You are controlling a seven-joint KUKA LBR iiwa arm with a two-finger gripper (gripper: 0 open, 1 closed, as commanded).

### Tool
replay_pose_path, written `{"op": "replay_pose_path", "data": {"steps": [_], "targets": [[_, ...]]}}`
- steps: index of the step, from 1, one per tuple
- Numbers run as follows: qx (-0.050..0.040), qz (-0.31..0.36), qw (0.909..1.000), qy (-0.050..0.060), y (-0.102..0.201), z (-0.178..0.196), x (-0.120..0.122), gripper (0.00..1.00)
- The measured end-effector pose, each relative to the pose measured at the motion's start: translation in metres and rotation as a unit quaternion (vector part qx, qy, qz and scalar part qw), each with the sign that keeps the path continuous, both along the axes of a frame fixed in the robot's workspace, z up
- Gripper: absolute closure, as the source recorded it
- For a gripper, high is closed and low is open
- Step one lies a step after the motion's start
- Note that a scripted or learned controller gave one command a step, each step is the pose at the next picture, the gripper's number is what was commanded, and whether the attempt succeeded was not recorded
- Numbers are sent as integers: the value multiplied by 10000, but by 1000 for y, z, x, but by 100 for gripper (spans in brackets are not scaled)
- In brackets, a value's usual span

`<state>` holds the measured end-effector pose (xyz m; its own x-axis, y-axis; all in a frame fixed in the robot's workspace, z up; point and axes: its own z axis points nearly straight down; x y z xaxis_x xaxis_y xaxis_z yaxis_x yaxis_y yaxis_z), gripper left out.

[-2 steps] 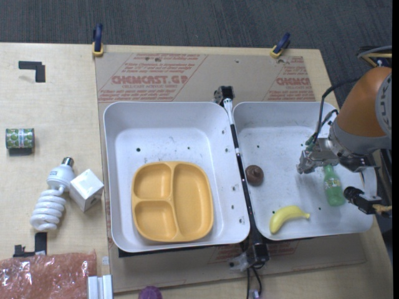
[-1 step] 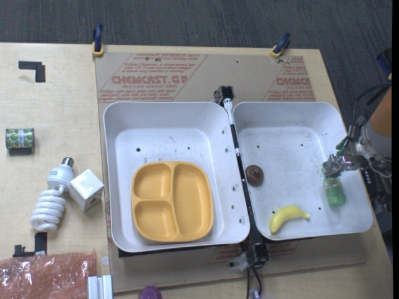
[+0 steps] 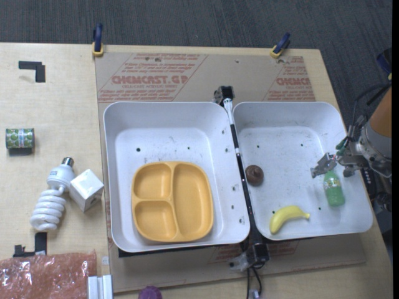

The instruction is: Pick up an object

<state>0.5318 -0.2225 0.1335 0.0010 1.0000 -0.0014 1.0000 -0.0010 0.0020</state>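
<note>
Pale wood desk (image 3: 50, 229) carries two shallow white bins side by side on a brown cardboard sheet (image 3: 187, 73), with dark carpet (image 3: 187, 11) beyond its far edge. Nearest the front edge of the desk, at its left corner, lies a pinkish mesh bag (image 3: 47, 276). A little farther in sit a white spiral light bulb (image 3: 51, 203) and a small white cube (image 3: 86, 189), just beside each other.

Inside the left bin (image 3: 118, 129), a yellow divided plate (image 3: 173, 200) lies toward the front wall. Inside the right bin (image 3: 293, 120), a yellow banana (image 3: 288, 218) lies near the front wall, a small brown round object (image 3: 254, 174) sits close to the left wall, and a green bottle (image 3: 334, 189) lies near the right wall.

The gripper (image 3: 340, 164) hangs over the right bin's right side, just above the bottle's top end. Whether the fingers are released or clenched cannot be told.

Farther left on the desk rests a small green can (image 3: 20, 139), and a black L-shaped mark (image 3: 34, 69) lies behind it. Two blue-and-yellow clamps (image 3: 98, 39) pin the cardboard's far edge.
</note>
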Motion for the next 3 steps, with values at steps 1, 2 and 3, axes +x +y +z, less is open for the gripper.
{"op": "replay_pose_path", "data": {"steps": [1, 2, 3], "targets": [[40, 38, 10000, 8, 6, -41, 63, 0], [7, 43, 10000, -4, 4, -31, 63, 100], [4, 4, 10000, 11, 12, -41, 48, 100]]}}
